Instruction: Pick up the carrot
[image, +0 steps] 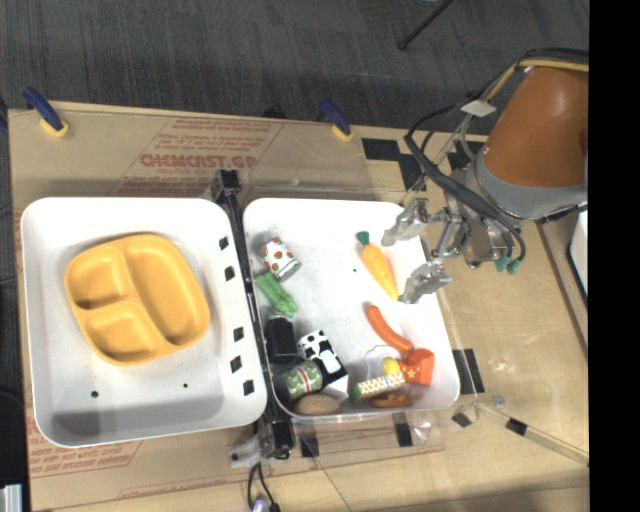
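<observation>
Orange and yellow with a green top, the carrot (376, 263) lies on the floor of the right bin (320, 225), just left of the gripper (412, 257), whose two silvery fingers (398, 226) stand apart with nothing between them, hanging over the bin's right rim. Below the gripper an orange sausage-shaped toy (388, 328) lies near a red-orange cup (418, 365), and further left of it sit a small red-and-white can (279, 259), a green toy vegetable (275, 294) and a black-and-white block (318, 349). Well to the gripper's left, the left bin (40, 330) holds a yellow divided plate (136, 296).
</observation>
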